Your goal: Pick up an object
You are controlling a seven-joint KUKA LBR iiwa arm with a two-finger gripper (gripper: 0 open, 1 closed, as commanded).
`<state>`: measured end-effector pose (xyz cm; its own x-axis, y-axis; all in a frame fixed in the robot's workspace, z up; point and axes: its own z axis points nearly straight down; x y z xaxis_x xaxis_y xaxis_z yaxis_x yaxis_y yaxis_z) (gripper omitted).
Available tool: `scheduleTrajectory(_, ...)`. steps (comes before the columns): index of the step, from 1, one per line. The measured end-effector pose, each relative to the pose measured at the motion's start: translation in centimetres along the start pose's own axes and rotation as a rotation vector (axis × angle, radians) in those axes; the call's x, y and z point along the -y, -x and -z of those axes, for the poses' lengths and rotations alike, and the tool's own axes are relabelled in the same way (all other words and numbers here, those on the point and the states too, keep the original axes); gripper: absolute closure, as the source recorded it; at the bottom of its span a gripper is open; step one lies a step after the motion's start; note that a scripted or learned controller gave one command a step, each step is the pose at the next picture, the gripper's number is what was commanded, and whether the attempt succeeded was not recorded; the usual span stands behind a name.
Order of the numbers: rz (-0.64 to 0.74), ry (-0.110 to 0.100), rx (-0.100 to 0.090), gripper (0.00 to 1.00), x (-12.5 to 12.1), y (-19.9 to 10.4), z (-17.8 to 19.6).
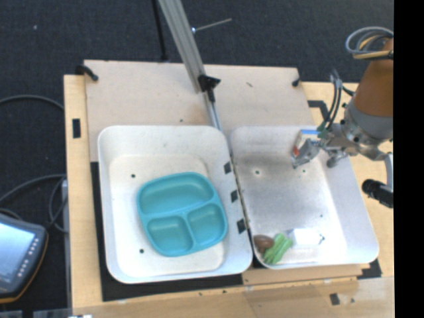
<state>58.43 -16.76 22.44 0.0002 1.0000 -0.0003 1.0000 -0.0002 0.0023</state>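
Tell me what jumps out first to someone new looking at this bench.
The teal divided plate in the left bin catches the eye first, bright against the white. Next is the grey and orange arm, reaching in from the right with its gripper above the upper part of the right bin. Last, a green object, a brown object and a white object cluster at that bin's near edge.

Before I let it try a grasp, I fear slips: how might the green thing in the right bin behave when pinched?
The green object looks long and rounded, so it may roll or squirt sideways. It lies against a brown object near the right bin front wall, likely crowding a pinch. It seems small, probably light.
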Motion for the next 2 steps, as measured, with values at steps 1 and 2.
scheduleTrajectory(1,0.005,0.005,0.001,0.0,0.2,-2.2,5.7)
scheduleTrajectory(2,0.006,-0.008,-0.003,0.0,7.1,-7.6,1.7)
